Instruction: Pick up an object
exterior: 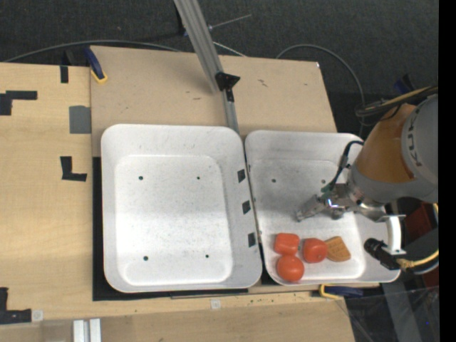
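1. The gripper [308,212] hangs low over the floor of the right bin [285,155], its metal fingers pointing toward the left. I cannot tell whether they are spread or pressed together; nothing shows between them.
2. Behind it, to the right, the grey arm with its orange band [388,152] reaches in over the bin's right rim.
3. Just below the gripper, toward the bin's front edge, lie three red objects: one [286,244] almost straight under the fingertips, a second [314,250] just to its right, and a third [290,268] in front of both, against the front wall. All three sit close together, touching or nearly so.
4. A tan object [338,249] lies beside the second red piece, on its right, below the wrist.
5. Farther off, to the gripper's left, the left bin [171,205] sits edge to edge with the right one.
6. Farthest, beyond the bins, a grey metal bar [203,38] slants over the wooden bench [157,84].
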{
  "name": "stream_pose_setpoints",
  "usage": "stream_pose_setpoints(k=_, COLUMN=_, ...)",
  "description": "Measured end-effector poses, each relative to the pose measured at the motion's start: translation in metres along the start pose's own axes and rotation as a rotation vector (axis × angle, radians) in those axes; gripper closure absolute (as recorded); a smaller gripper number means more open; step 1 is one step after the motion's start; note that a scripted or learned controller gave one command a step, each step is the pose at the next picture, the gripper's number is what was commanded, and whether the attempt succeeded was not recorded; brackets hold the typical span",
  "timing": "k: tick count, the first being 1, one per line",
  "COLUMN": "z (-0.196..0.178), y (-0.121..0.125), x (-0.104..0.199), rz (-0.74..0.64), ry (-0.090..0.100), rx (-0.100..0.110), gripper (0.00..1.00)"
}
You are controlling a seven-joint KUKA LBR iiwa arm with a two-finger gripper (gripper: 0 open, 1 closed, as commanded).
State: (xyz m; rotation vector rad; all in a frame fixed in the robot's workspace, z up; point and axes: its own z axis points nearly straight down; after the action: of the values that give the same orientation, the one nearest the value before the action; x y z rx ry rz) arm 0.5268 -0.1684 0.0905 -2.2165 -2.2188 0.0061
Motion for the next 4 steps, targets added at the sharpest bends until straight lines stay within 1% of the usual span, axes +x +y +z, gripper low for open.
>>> stream_pose_setpoints(k=1, z=-0.012, y=0.001, x=0.000, rz=-0.001, ry=0.000, rx=-0.003, gripper=1.00)
stream_pose_setpoints(k=2, z=-0.072, y=-0.005, x=-0.002, rz=0.000, ry=-0.003, rx=-0.010, gripper=1.00)
stream_pose_setpoints(k=3, z=-0.116, y=-0.003, x=-0.007, rz=0.000, ry=-0.003, rx=-0.010, gripper=1.00)
stream_pose_setpoints(k=4, z=-0.136, y=-0.003, x=-0.007, rz=0.000, ry=-0.001, rx=-0.008, gripper=1.00)
